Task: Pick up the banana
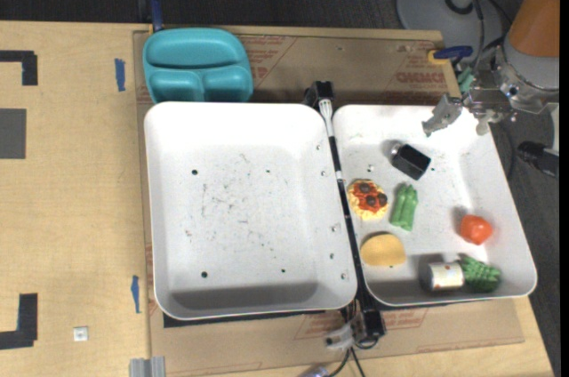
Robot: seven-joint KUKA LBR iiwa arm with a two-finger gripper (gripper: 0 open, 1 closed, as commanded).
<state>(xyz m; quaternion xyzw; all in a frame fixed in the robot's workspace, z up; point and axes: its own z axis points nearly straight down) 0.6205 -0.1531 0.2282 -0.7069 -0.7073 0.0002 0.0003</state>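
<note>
yellow lump [383, 251] (roundish, axis unclear) lies in right bin [502, 188].

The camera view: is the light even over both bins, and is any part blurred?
Camera view: soft light, the left bin evenly lit; a brighter glare patch on the right bin near the gripper; small soft shadows beside the toys; the gripper looks slightly blurred.

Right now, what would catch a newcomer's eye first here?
The right bin holds a bright scatter of small toys: a tomato, a green vegetable, a pizza slice and a black block. A teal tray sits behind the left bin. The gripper hangs over the right bin's far edge.
</note>
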